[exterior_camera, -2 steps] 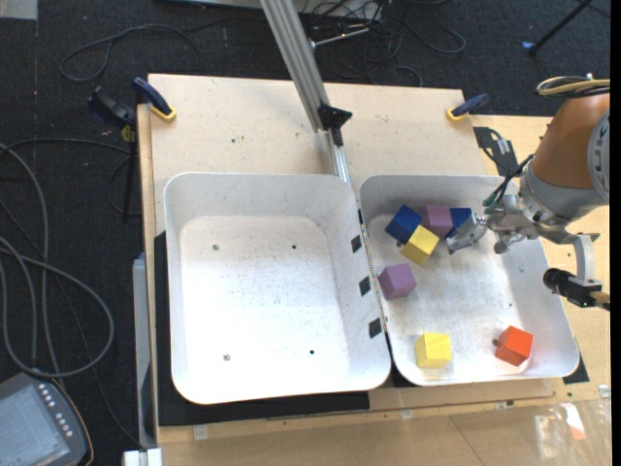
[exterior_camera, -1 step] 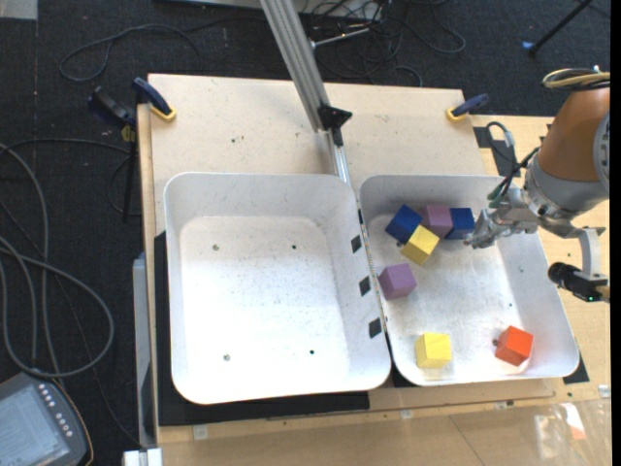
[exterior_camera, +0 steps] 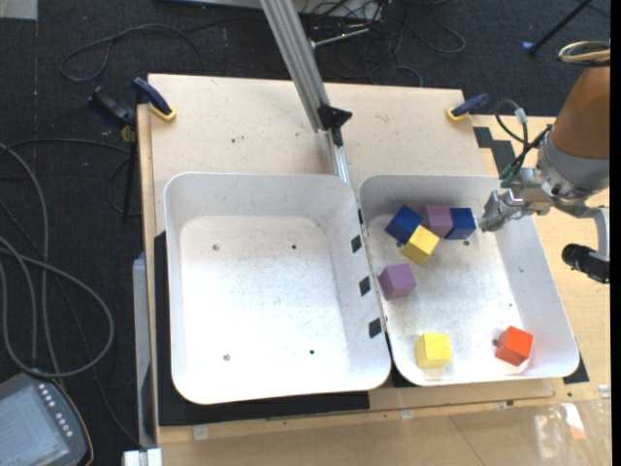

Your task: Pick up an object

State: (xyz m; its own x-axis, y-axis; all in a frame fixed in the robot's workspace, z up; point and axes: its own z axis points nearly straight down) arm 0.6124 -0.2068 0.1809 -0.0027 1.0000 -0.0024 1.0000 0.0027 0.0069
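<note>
Gripper (exterior_camera: 488, 216): finger state cannot be told; nothing seen held
Nearest: blue cube (exterior_camera: 462, 222), touching purple cube (exterior_camera: 439, 218)
Risk: crowded cluster; fingers may nudge neighbours, missing grasp

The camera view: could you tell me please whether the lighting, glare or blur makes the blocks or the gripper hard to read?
In the camera view, lighting is even and soft, with faint shadows under the blocks; the right bin shows no strong glare; the orange block and yellow block are slightly soft but distinct; the gripper is small and blurred.
</note>
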